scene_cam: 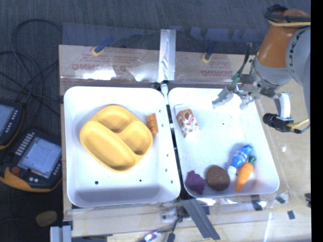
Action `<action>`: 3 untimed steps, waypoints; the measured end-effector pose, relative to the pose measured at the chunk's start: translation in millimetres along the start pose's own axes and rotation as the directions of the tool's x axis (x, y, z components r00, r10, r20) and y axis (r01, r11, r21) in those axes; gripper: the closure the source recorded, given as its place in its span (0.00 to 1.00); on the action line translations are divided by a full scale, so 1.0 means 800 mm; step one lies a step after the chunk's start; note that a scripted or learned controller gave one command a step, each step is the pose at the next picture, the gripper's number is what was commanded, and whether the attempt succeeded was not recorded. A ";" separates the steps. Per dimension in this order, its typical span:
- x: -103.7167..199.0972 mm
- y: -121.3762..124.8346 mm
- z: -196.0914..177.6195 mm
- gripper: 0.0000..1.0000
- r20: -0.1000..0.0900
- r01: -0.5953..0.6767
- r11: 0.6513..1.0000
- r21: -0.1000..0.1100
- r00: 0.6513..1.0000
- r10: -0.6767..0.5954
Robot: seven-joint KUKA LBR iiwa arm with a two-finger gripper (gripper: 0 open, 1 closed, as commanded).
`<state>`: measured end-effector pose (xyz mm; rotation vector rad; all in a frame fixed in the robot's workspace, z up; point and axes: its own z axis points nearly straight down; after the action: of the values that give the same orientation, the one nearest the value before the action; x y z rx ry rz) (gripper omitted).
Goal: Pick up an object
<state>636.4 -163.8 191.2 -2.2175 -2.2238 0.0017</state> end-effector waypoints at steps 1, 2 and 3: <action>-0.051 -0.043 0.119 0.00 -0.004 -0.131 0.991 -0.005 0.991 0.131; -0.055 -0.129 0.039 0.00 0.001 -0.027 1.000 0.001 1.000 0.027; -0.061 -0.154 0.118 0.00 -0.008 0.003 1.000 -0.005 1.000 -0.003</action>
<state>512.9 -212.8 97.4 -2.2126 -2.2257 -0.0131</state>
